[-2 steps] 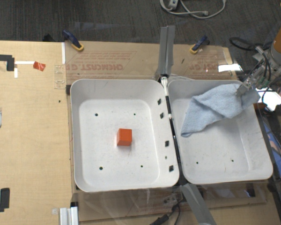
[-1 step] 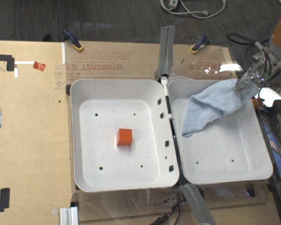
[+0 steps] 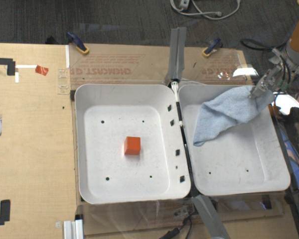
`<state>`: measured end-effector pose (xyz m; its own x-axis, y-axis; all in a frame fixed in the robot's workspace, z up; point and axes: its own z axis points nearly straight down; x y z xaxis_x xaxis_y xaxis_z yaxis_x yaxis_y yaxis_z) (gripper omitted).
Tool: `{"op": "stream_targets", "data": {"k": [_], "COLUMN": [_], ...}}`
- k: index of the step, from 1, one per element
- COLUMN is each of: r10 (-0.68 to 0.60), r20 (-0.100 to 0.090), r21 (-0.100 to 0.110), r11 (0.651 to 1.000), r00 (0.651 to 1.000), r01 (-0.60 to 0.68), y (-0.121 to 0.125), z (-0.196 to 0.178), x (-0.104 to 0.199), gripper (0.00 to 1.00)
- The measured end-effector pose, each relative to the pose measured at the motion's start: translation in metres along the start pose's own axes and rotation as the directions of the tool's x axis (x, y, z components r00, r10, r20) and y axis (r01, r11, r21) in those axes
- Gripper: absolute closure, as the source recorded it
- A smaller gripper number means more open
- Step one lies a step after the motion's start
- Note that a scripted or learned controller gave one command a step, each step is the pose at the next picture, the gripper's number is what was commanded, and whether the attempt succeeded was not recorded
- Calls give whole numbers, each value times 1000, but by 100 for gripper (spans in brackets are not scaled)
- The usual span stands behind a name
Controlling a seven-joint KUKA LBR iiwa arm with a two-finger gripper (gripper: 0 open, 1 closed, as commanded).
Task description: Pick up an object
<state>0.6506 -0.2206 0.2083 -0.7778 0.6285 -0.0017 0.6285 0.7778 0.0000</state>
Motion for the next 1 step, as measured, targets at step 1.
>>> {"op": "stream_targets", "data": {"k": [1], "r10": [-138], "r20": [2], "r21": [-1], "r11": [990], "r00": [990], "r01": [138], "y": [2], "z": [-1], "x": [-2], "gripper": [100]}}
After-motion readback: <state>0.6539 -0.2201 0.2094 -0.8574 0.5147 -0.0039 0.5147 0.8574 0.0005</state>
